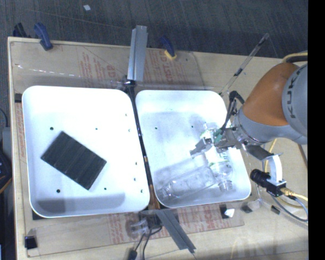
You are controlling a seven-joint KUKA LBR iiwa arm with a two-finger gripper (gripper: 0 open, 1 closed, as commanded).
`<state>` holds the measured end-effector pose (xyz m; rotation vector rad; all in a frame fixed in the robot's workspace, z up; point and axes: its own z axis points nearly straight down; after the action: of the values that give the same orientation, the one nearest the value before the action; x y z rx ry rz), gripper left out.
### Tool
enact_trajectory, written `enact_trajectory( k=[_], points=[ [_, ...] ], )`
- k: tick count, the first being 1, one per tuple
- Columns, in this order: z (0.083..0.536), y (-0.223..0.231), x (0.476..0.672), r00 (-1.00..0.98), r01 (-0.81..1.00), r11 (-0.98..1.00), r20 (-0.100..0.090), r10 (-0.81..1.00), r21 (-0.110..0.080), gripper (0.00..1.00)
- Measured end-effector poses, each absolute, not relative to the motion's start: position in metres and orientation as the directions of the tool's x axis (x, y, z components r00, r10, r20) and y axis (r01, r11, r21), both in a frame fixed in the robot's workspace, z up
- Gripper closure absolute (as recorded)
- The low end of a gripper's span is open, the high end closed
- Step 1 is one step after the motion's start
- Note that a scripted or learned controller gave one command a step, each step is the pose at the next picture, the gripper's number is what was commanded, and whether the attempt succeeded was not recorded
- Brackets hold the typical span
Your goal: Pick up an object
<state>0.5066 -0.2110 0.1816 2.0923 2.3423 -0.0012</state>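
Observation:
A clear plastic bottle (188,181) lies on its side near the front of the right bin (168,118). More clear plastic (225,173) sits by that bin's right wall. My gripper (205,143) hangs over the right part of the right bin, just above and behind the bottle, with the arm (271,104) reaching in from the right. A flat black rectangular pad (73,160) lies at a slant in the left bin (70,104), far from the gripper.
A grey metal bar (136,53) stands behind the seam between the two bins. Blue clamps (42,36) hold the bench's back edge. A second grey bracket (170,229) sits at the front of the seam.

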Motion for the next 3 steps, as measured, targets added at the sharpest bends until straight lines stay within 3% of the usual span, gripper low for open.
enact_trajectory(
  k=[3],
  points=[
    [0.1816, -0.211, 0.5066, -0.112, 0.994, 0.112, -0.001, 0.994, 0.0, 0.0]
  ],
)
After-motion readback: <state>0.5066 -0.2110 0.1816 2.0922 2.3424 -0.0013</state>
